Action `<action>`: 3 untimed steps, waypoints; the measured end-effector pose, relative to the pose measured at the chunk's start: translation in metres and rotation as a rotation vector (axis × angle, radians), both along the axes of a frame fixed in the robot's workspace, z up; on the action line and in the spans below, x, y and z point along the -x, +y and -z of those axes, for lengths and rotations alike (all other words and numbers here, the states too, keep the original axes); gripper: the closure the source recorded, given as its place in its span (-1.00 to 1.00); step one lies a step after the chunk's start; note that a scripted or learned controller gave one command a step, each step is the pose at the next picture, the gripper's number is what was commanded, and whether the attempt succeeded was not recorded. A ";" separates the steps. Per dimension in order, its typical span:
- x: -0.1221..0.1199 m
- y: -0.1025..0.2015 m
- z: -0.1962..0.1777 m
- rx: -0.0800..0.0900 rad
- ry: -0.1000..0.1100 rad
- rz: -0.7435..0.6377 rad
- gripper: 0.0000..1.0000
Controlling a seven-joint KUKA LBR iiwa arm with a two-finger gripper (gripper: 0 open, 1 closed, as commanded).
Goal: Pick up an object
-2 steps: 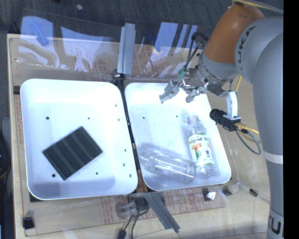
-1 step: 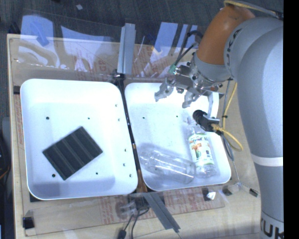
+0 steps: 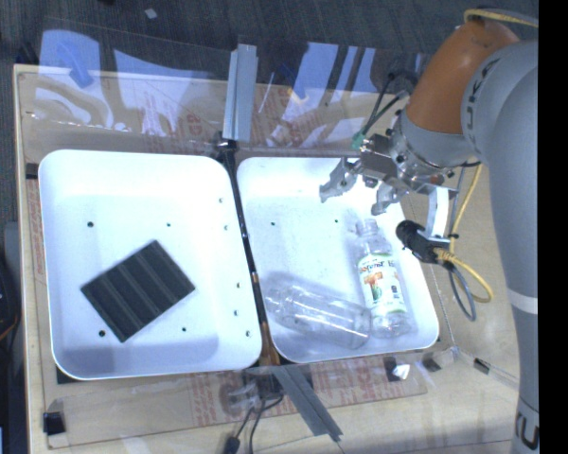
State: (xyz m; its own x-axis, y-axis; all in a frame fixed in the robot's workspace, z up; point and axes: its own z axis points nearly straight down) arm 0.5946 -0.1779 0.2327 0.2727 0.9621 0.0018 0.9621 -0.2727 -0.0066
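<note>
My gripper (image 3: 358, 189) hangs over the far part of the right bin (image 3: 293, 206), open, with nothing between its fingers. One fingertip shows at the left (image 3: 333, 185) and the other at the right (image 3: 383, 200). A clear plastic bottle with a green and white label (image 3: 381, 280) lies in the right bin just below the gripper, apart from it. A second clear bottle (image 3: 317, 312) lies on its side near that bin's front edge. A dark ribbed rectangular slab (image 3: 137, 289) lies in the left bin (image 3: 95, 187).
A grey metal divider (image 3: 239, 93) stands behind the seam between the bins. A black fitting with a yellow cable (image 3: 426, 244) hangs off the wrist at the right bin's right rim. A clear panel (image 3: 151, 93) lies behind the bins.
</note>
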 end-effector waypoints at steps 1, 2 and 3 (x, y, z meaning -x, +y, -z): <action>0.019 -0.026 0.064 0.001 -0.002 -0.153 -1.00; 0.032 -0.025 0.066 0.000 -0.001 -0.201 -1.00; 0.038 -0.028 0.050 0.003 -0.006 -0.209 -1.00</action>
State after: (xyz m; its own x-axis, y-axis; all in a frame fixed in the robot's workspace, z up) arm 0.5570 -0.2057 0.1827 0.0671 0.9977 0.0002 0.9977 -0.0671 -0.0003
